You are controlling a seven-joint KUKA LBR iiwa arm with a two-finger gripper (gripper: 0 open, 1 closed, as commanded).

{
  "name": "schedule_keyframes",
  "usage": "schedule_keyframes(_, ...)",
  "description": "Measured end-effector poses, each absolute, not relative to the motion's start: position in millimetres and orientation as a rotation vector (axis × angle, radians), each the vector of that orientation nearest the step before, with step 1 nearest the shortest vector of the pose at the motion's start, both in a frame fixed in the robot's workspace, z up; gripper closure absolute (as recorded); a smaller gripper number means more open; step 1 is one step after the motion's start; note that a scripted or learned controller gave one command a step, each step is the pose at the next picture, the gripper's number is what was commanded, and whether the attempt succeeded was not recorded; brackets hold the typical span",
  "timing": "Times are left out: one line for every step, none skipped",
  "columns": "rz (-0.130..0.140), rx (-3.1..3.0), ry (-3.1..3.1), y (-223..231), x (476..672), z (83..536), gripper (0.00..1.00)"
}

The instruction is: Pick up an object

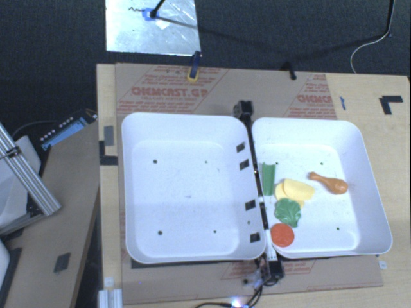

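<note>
Since nothing is lifted yet, I judge we're at the very start: choosing a target and lining up the approach. I've no look at the fingers, so whether they're open or closed I cannot tell.

Largest first: the table point(359, 95), faced with printed cardboard, flat and matte. On it, the left bin point(186, 191) and right bin point(347, 230), both shallow, smooth white plastic with rounded corners, touching along their shared edge.

The pickable things all sit in the right bin, bunched toward nine o'clock of it by the divider. The yellow piece point(295, 189), smooth and rounded, lies near centre; touching it at six o'clock is the green leafy piece point(288, 212), lumpy-edged. At three o'clock of the yellow one lies the orange spoon-like piece point(329, 183), slim with a bulb end. Then the red disc point(282, 235), round and flat, at six o'clock. A thin green strip point(268, 175) hugs the divider.

Next move, I reckon: come down over the orange piece, it's standing most apart.
</note>
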State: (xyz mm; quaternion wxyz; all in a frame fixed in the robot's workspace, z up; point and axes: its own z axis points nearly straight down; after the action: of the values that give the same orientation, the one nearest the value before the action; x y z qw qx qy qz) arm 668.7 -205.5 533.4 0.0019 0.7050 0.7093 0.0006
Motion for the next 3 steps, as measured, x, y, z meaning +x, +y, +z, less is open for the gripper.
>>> schedule_keyframes(0.002,2.212,2.226,-205.3,668.8,532.8,1.0)
schedule_keyframes(0.002,2.212,2.226,-205.3,668.8,530.3,1.0)
schedule_keyframes(0.002,2.212,2.226,-205.3,668.8,530.6,1.0)
